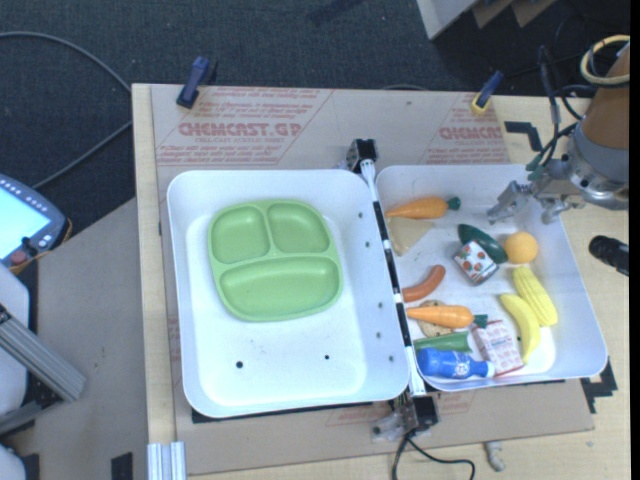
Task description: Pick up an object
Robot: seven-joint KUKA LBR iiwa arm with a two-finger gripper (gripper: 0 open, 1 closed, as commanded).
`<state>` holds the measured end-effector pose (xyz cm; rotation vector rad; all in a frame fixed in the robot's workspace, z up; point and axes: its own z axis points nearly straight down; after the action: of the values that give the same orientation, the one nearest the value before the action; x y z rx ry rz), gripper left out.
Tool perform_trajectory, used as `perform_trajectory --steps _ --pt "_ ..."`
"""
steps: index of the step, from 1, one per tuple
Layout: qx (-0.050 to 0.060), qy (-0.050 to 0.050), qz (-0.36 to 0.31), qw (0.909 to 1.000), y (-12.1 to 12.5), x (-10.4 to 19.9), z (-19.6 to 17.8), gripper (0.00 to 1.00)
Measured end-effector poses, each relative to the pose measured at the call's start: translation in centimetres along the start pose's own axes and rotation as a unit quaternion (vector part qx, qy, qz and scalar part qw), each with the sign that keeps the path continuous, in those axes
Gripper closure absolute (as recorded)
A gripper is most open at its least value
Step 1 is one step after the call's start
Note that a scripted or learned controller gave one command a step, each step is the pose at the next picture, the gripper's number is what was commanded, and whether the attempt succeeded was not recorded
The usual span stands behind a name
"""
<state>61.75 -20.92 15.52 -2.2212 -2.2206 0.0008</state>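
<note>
pincer [522,200] | above right bin [590,298] far edge | finger state: cannot tell | carrot [418,208] lies left-right, tip left

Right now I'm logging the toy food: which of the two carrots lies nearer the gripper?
The upper carrot, near the right bin's far edge, lies closer to the gripper; the lower carrot sits beside the sausage.

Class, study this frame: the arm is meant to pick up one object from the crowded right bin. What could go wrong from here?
1. The tool sits near the right bin's far rim, so descending there might strike the rim.
2. The orange ball could roll away when touched.
3. The banana and corn cob lie touching, so a grab may catch both or nudge one aside.
</note>
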Motion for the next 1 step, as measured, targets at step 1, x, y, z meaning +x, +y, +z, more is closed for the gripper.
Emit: perform_trajectory --steps 1 --pt "0.0 0.0 -0.001 1.0 -1.34 7.82 7.1 0.0"
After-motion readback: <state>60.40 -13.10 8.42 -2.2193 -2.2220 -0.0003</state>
